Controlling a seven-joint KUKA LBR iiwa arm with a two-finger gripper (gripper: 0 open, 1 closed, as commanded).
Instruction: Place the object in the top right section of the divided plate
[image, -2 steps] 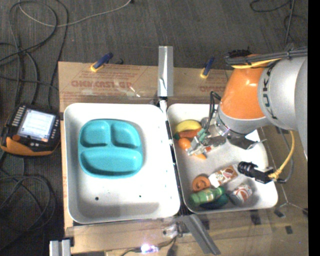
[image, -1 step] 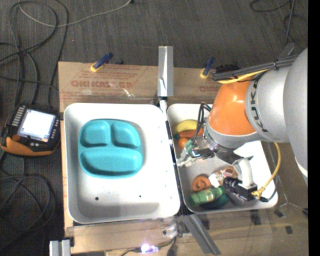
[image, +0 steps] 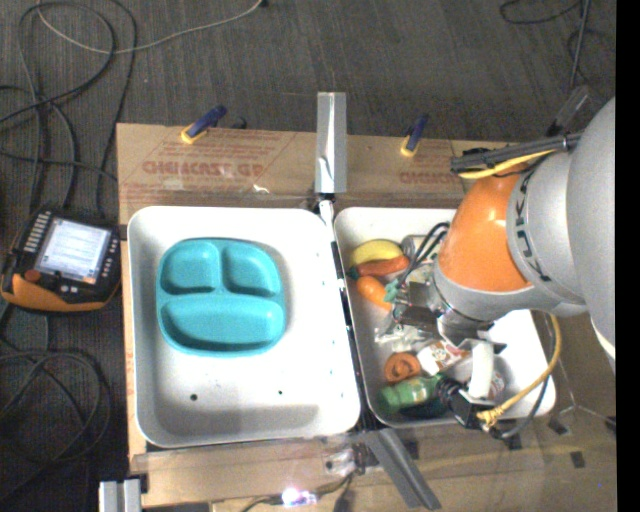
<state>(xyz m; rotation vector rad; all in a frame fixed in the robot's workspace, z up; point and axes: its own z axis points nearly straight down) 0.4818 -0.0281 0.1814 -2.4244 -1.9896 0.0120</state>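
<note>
Grey and orange, my arm comes in from the right of the frame and hangs over the right bin. My gripper is low in that bin, at the centre right of the picture, among the toy food. The wrist covers much of it, so I cannot tell how it is set or whether it has anything. A yellow cable runs down from the wrist to the lower right corner of the bin.

Around the gripper I see several small things. A yellow banana lies at the upper left of the bin, with a red piece touching it just below. An orange carrot lies under these, near the left wall. Lower, an orange-brown piece lies just beside the gripper, and a green piece lies below it, close to the bottom wall. Which of them is the object of my task, I cannot say.

In the left bin lies the blue plate, in the upper half of that bin, well apart from the gripper. It has two small sections on top and one long section below. Its top right section has nothing in it.

At the far left of the frame, outside the bins, an orange pendant with a bright screen lies on the floor.
</note>
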